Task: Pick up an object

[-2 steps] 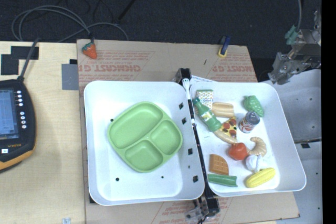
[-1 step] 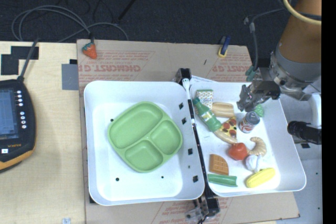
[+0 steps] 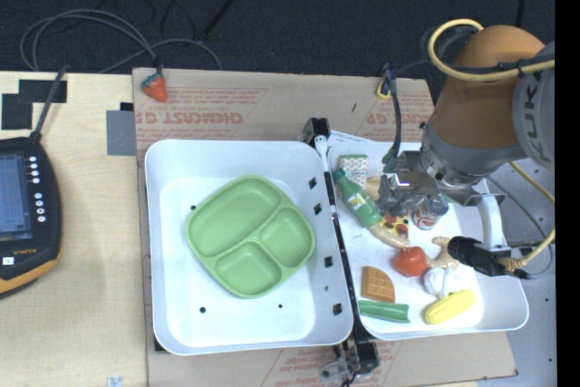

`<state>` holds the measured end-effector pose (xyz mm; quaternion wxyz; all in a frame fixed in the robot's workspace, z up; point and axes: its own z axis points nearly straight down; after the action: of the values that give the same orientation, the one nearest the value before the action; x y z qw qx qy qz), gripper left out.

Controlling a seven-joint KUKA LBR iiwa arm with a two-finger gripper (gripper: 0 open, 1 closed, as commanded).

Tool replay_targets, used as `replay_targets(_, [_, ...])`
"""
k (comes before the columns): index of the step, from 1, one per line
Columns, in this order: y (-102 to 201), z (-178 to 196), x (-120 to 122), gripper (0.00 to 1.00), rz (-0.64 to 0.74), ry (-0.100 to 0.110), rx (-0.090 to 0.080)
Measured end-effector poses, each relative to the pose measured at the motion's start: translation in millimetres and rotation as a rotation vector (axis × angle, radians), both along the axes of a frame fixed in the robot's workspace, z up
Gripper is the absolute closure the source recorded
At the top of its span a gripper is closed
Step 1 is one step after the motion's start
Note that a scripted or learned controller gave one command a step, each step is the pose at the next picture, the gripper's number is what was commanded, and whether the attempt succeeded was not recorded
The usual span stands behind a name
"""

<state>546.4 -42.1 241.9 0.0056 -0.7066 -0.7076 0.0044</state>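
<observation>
So the arm (image 3: 489, 95) comes in from 3 o'clock and bends down over the right bin (image 3: 507, 314), gripper (image 3: 396, 195) low above the pizza slice (image 3: 391, 231) and green bottle (image 3: 356, 198). Can't tell how its fingers are set — too dark and cluttered. Tomato (image 3: 410, 261), waffle (image 3: 378, 284) and banana (image 3: 449, 306) sit toward 5 o'clock. Left bin (image 3: 172, 304) has a green divided plate (image 3: 251, 236).

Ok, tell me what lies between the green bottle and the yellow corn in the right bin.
In the camera view, between the green bottle and the yellow corn, the red tomato sits on the line, with the waffle just below-left of it.
</observation>
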Motion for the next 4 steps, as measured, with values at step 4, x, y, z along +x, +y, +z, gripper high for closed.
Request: replay_targets(4, [74.0,61.6,3.6,1.00,-0.001,-0.006,-0.002])
